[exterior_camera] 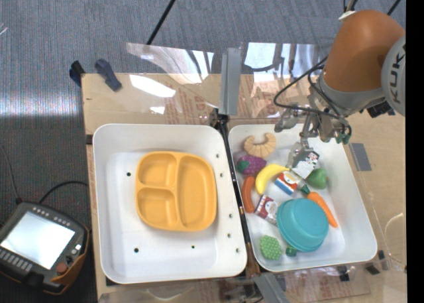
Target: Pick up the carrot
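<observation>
I see my gripper [301, 156] hanging over the right bin [358, 229], fingers [296, 158] spread a little with nothing between them. The carrot [324, 208] lies below and to their right, against the teal bowl [302, 224]. A small carton [287, 182] and banana [269, 176] sit just under the fingertips.

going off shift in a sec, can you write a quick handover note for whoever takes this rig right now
Gripper: hanging over the upper part of the right bin, nothing visibly held.
Carrot: lying in the right bin, against the right edge of the teal bowl, below the green round toy.
Left bin: holds the yellow divided plate.
Done: no grasp yet.
Left: move down-right to the carrot, grip it, lift it.
</observation>
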